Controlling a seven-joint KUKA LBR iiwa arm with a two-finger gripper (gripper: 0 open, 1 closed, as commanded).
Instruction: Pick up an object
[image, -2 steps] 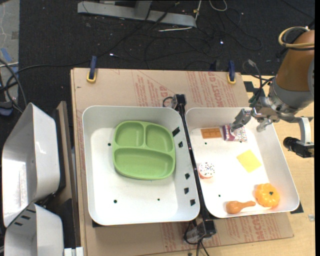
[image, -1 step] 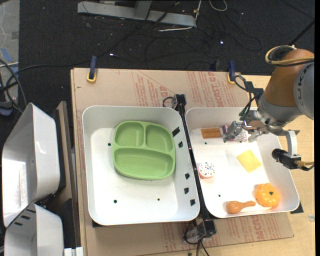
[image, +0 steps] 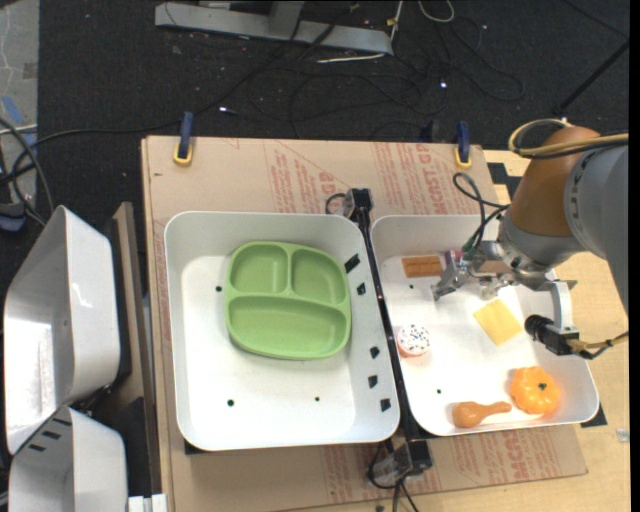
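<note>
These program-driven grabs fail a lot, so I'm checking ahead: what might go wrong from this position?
1. The tool hangs between the brown block and the yellow slice; coming straight down it may close on bare bin floor.
2. The block lies close to the right bin's back wall, so a finger could strike the wall.
3. The yellow slice looks flat and may slip out.

The bench (image: 250, 165) has a brown cardboard sheet on top, with red printed letters. Two clamps hold the sheet at the far edge, a yellow clamp (image: 184, 140) at the left and a blue clamp (image: 462, 144) at the right. Directly on the cardboard lie two shallow white bins, the left bin (image: 200, 400) and the right bin (image: 580, 395), side by side and touching.
</note>
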